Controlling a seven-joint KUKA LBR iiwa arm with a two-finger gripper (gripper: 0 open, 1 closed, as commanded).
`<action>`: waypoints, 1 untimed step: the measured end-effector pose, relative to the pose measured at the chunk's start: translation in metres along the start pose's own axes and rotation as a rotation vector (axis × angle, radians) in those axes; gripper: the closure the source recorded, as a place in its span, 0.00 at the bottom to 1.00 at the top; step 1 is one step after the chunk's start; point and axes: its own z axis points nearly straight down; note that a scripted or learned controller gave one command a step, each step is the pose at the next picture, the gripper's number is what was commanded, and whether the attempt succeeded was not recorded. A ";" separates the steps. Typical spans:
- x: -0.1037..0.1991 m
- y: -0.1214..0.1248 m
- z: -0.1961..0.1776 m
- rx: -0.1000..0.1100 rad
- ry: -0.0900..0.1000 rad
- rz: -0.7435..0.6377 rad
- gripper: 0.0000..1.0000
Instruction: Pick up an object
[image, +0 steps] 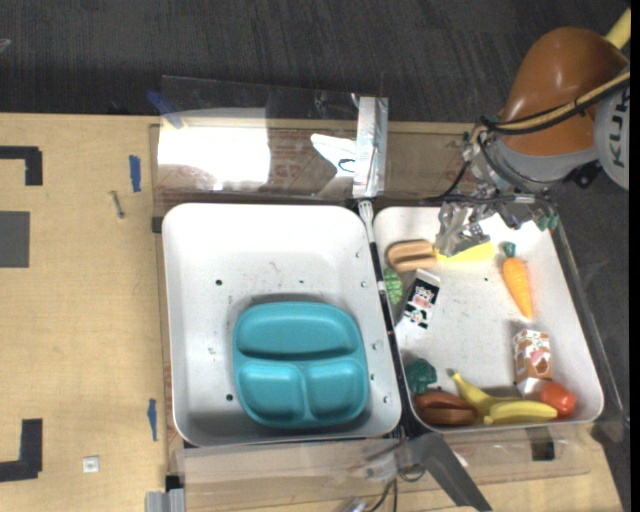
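My gripper (455, 228) hangs over the far end of the right bin (585, 340), just above a yellow wedge (474, 251). A hot dog bun (410, 253) lies close to its left. An orange carrot (517, 285) rests to the right of the wedge. A black and white packet (421, 301) sits nearer the bin's middle, beside a green item (392, 290) at the left wall. Along the near wall lie a teal piece (420, 375), a brown sausage (445, 408), a banana (500, 405) and a red tomato (560, 398). A small printed carton (532, 353) stands above the tomato.
The left bin (200, 250) holds a teal divided tray (300, 362) in its near half. A taped clear panel (300, 150) stands behind both bins. The arm's orange band (560, 75) rises at the upper right.
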 end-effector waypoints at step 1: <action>-0.023 0.037 -0.081 -0.001 0.001 0.021 1.00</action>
